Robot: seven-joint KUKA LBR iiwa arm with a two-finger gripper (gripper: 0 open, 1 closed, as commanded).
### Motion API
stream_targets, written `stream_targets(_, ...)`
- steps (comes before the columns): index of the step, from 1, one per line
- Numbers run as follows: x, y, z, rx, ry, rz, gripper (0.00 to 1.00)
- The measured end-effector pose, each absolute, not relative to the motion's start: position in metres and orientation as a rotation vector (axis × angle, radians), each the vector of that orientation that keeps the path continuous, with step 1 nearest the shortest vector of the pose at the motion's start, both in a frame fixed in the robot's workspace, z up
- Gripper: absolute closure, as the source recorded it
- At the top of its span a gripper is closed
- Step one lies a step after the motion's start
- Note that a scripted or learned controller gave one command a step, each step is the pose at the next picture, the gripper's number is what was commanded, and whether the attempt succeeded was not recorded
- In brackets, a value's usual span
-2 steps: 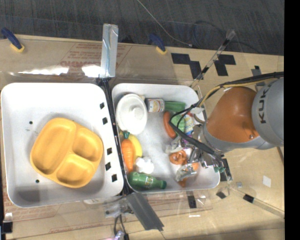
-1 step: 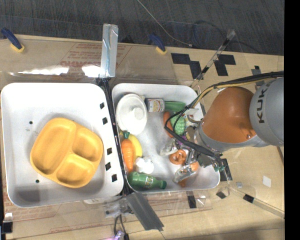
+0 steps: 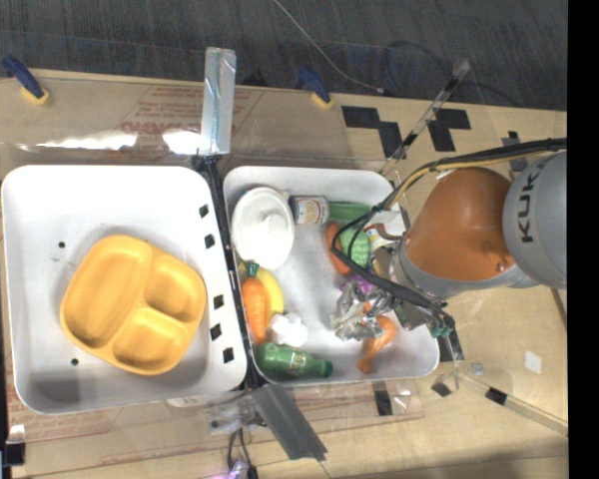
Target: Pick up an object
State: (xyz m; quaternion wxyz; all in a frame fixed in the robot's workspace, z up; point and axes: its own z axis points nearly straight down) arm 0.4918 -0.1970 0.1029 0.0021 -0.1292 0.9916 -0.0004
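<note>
My gripper (image 3: pixel 362 312) reaches down into the right bin (image 3: pixel 314 277) near its right wall, among small objects. Beneath it lie a purple-and-white item (image 3: pixel 355 293) and an orange piece (image 3: pixel 379 337). Further left in this bin sit a white cup (image 3: pixel 264 225), a small can (image 3: pixel 308 209), a green object (image 3: pixel 351 211), a carrot (image 3: pixel 254 310), a banana (image 3: pixel 270 287), a white lump (image 3: pixel 289 329) and a green bottle (image 3: pixel 293 362). The arm's orange band (image 3: pixel 459 226) covers the bin's right side.
The left bin (image 3: pixel 40 208) holds a yellow divided plate (image 3: pixel 132 302). A strip of silver tape (image 3: pixel 219 98) rises from the wall between the bins. Black cables (image 3: pixel 449 163) run over the right bin's upper corner. Cardboard bench surface surrounds both bins.
</note>
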Motion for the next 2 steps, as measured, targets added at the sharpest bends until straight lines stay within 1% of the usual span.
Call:
stream_targets(1,0.5088,-0.1504,0.092,0.213,3.136,0.003,1.0)
stream_targets(2,0.5086,-0.151,0.092,0.215,3.136,0.002,0.0)
